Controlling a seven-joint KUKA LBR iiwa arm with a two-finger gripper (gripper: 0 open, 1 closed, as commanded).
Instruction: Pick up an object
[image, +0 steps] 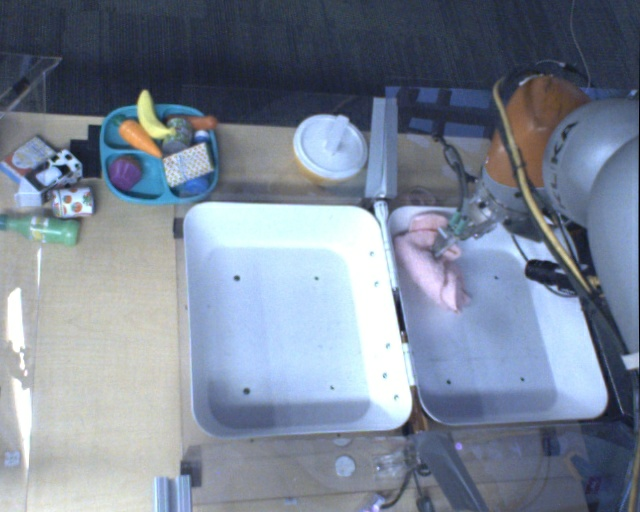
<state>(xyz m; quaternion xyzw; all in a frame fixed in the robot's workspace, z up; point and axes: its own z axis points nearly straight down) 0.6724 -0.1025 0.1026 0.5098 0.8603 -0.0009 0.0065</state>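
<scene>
Both white bins, the left bin (290, 320) and the right bin (510, 340), look like smooth matt plastic with a faint sheen. The pink cloth (432, 268) in the right bin is soft, matt, crumpled fabric. The bench (90, 350) shows pale wood grain, lightly glossy. The arm (600, 150) has a smooth grey casing and a glossy orange band (535, 110). The teal tray (160, 155) looks like shiny plastic

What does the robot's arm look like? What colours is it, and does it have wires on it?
The arm is big, round and smooth, mostly light grey, with an orange band above the wrist. Yellow and black cables loop around it and trail down its side. At its tip sits a small, thin metal gripper.
</scene>
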